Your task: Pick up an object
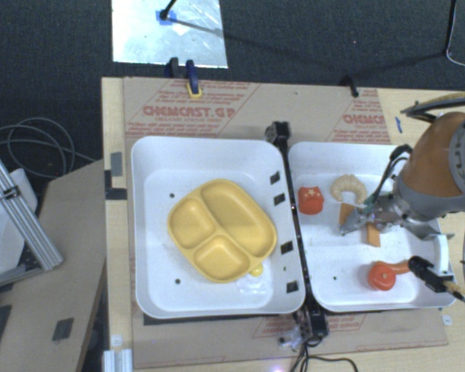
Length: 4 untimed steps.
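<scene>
Here you see the gripper (362, 218) low in the right bin (325, 285), beside an orange wedge (372, 235) and a curled shrimp-like piece (349, 186). Nothing is lifted yet; whether it is apart or together, you cannot tell.

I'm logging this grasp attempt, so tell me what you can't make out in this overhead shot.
- Gripper: fingers too small and blurred in the camera view to tell open from shut, or whether they touch the orange piece.
- Small yellow item: partly hidden under the yellow divided plate.
- Arm: cut off by the right edge.
</scene>
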Each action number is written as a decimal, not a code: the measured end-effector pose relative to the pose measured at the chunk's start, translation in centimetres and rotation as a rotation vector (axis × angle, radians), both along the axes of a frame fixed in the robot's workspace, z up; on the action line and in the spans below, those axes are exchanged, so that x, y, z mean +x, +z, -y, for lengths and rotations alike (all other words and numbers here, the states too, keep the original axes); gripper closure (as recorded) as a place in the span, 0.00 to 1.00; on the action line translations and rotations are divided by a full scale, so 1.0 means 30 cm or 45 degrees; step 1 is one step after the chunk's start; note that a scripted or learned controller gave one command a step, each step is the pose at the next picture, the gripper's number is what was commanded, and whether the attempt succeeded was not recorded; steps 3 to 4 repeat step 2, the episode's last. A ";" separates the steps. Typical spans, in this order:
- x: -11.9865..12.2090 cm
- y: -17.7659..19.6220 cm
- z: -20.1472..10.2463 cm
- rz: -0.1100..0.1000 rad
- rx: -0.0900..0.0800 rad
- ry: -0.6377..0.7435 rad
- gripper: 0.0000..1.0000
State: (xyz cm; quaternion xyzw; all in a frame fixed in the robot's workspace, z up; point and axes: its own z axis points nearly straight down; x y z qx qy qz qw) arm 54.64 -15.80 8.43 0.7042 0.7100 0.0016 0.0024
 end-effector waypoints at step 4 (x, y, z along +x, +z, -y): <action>0.059 0.381 -0.235 0.007 0.003 0.005 1.00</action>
